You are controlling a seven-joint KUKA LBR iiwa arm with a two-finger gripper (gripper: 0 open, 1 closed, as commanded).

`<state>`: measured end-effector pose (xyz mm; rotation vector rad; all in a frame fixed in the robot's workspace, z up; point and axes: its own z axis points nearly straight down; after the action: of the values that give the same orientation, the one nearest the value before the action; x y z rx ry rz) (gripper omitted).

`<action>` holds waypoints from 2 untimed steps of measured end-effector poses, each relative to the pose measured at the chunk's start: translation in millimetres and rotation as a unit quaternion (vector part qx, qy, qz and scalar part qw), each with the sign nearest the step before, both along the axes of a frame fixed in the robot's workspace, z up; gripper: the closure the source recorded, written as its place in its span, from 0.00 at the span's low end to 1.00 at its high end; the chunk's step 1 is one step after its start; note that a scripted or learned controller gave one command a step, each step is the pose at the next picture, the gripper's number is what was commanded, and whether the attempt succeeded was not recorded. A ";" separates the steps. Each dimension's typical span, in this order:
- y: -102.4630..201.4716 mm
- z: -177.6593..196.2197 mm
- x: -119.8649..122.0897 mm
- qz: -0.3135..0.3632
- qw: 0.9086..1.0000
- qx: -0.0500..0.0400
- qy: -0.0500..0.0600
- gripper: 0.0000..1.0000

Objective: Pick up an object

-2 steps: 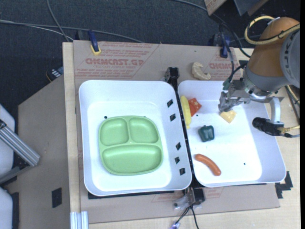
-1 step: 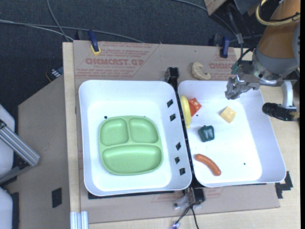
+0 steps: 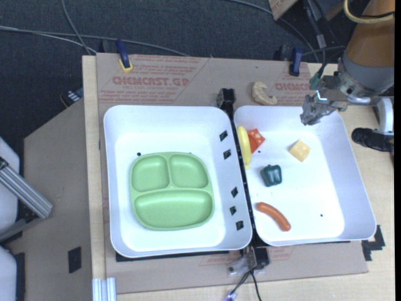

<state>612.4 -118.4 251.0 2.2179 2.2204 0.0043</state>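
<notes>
The right bin holds several small toy foods: a yellow banana along its left wall, a red piece beside it, a yellow cheese wedge, a dark green pepper and a red-orange sausage near the front. My gripper hangs over the bin's far right corner, above and to the right of the cheese wedge, with nothing seen between its fingers.
The left bin holds a green divided plate. A beige object lies on the board behind the right bin. Clamps grip the board's far edge. Cables run across the dark floor behind.
</notes>
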 end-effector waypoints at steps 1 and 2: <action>49.3 5.3 -0.6 0.002 1.000 0.001 0.002 1.00; 96.5 6.4 2.7 0.002 1.000 0.001 0.002 1.00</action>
<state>615.1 -21.9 257.4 2.2165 2.2276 0.0017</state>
